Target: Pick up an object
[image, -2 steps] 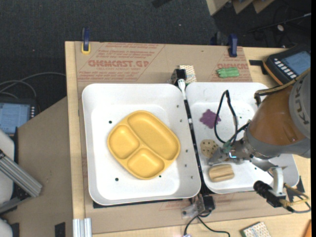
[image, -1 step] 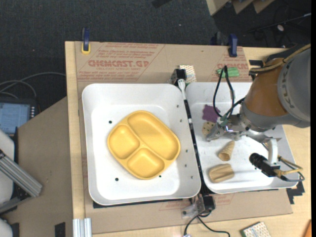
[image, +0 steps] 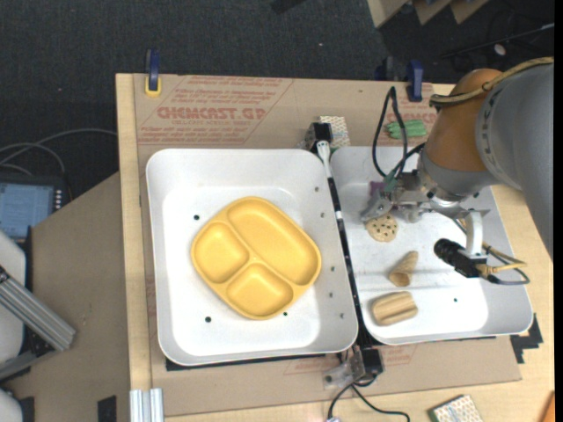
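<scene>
The claw (image: 390, 204) hangs low over the right bin (image: 503, 322), near the bin's far left corner. The grey arm (image: 493, 121) with its orange part comes in from the right side. I cannot tell if the claw is spread apart or pressed together, because the view from above is too muddled there. Nothing can be seen held in it.

A small round cookie (image: 381, 229) with dark dots lies flat on the bin floor just in front of the claw, a tiny bit to its left in the picture. It is very close to the claw's tip, but I cannot tell if they touch.

A little tan cork piece (image: 403, 269) lies farther toward the near side from the claw, apart from the cookie. A tan roll (image: 393, 308) lies past that, near the bin's front edge, well away from the claw.

Off to the claw's left, across the wall between the bins, is the left bin (image: 167, 236). A yellow plate (image: 255, 258) with three sections sits in the middle of it, well apart from the claw.
</scene>
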### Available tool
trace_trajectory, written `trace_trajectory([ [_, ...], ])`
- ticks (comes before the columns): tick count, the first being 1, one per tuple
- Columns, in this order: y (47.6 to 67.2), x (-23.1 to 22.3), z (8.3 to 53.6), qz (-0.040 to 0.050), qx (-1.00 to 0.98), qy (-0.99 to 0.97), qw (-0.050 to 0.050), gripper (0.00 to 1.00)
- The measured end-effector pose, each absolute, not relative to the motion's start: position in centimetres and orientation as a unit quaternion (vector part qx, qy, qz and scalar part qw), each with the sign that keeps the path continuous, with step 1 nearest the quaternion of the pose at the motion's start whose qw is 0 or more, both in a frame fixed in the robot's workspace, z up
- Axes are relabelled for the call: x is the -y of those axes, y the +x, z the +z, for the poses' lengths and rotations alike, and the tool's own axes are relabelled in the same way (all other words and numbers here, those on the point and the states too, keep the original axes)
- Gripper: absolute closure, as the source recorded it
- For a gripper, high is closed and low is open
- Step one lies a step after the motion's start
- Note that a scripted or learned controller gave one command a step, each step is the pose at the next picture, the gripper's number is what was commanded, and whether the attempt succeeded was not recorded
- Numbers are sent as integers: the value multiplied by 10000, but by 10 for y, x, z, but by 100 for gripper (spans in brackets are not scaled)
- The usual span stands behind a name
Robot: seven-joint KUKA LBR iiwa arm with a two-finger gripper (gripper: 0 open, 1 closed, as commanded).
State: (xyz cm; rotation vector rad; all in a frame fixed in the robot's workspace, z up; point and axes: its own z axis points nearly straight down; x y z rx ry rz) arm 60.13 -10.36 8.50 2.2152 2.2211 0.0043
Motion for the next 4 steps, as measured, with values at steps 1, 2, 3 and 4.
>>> trace_trajectory([
  [1, 601, 105, 98, 22, -7074, 7068, 43, 100],
  [2, 600, 104, 97, 14, -7073, 7069, 31, 0],
  [3, 655, 114, 85, 13, -7081, 7061, 31, 0],
  [4, 654, 114, 98, 25, -7078, 7064, 47, 100],
])
